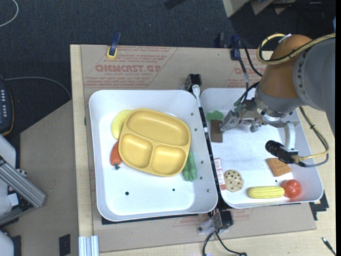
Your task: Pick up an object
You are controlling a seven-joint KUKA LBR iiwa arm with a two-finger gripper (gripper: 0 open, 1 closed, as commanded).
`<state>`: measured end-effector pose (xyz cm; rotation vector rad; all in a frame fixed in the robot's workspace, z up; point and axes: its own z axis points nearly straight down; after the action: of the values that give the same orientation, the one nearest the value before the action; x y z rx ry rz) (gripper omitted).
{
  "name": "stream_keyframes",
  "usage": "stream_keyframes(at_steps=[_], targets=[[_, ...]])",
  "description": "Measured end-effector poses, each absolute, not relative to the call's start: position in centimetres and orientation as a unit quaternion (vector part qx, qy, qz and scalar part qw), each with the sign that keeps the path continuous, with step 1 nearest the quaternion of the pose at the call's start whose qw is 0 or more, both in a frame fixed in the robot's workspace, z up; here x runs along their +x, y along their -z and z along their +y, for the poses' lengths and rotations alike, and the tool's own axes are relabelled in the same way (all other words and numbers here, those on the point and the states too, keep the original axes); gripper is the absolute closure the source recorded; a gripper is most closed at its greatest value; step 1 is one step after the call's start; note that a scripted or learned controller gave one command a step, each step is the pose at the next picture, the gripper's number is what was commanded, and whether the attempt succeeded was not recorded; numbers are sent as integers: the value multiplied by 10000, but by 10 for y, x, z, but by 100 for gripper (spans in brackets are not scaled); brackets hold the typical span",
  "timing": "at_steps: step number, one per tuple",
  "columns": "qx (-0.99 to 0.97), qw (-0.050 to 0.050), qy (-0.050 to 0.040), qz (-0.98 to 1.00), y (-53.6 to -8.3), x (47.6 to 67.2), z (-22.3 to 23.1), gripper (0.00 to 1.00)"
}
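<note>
My gripper point(241, 124) hangs over the upper left part of the right bin point(250, 169), and its metal fingers point(228, 122) look spread open with nothing between them. Just left of it a brown block point(216, 131) lies by the bin's left wall, with a green toy point(215, 115) above it. A spotted cookie point(233, 180), a yellow corn cob point(266, 192), a red tomato point(292, 188) and an orange cracker point(278, 166) lie along the bin's near side.
The left bin point(106, 185) holds a yellow divided tray point(154, 141) lying over a yellow fruit point(118, 122), a red pepper point(115, 155) and a green vegetable point(189, 167). The grey arm point(314, 73) and its cables cover the right bin's far right.
</note>
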<state>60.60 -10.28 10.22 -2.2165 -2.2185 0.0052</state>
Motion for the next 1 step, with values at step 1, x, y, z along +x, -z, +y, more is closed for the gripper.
stream_keyframes(at_steps=[1], targets=[[-7070,21,-14,-7072,-83,605,-102,0]])
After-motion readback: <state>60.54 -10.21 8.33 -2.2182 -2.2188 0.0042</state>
